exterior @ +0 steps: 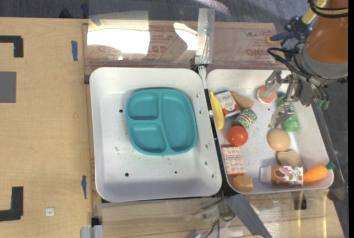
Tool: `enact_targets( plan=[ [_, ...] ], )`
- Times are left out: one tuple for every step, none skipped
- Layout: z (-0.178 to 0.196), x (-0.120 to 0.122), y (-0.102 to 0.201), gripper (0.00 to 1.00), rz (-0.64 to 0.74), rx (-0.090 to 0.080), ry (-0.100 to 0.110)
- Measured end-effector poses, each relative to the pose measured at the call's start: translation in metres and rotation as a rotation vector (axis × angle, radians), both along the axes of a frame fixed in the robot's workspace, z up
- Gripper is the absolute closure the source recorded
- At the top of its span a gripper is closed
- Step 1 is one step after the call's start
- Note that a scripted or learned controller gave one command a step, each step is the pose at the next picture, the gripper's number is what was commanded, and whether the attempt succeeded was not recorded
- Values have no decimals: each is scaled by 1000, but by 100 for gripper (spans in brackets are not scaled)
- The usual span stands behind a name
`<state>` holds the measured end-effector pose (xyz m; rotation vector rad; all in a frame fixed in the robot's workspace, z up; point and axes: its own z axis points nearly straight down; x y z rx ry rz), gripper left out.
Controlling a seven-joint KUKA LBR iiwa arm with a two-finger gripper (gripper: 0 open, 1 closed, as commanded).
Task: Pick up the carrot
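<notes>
Wooden bench [38,137] below, two white bins side by side: the left bin [105,176] carries a teal divided plate [162,120], the right bin [321,137] is crowded. Gripper [285,103] hangs over the right bin's far side, jaws apart, nothing between them, with a green item [291,124] just beneath. The carrot [315,174] lies at the near right corner, touching a small bottle [286,175] on its left, an egg [279,139] and a brown piece [287,158] standing between it and the gripper. Further left sit a tomato [238,135], a banana [217,112] along the wall, and a red carton [233,160].
</notes>
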<state>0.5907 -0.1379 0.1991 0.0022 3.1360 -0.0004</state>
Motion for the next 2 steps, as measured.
enact_targets(
  plan=[
    [-103,-48,-31,0,-175,0,-3],
    [-109,-59,-11,0,-239,-1,-8]
  ],
)
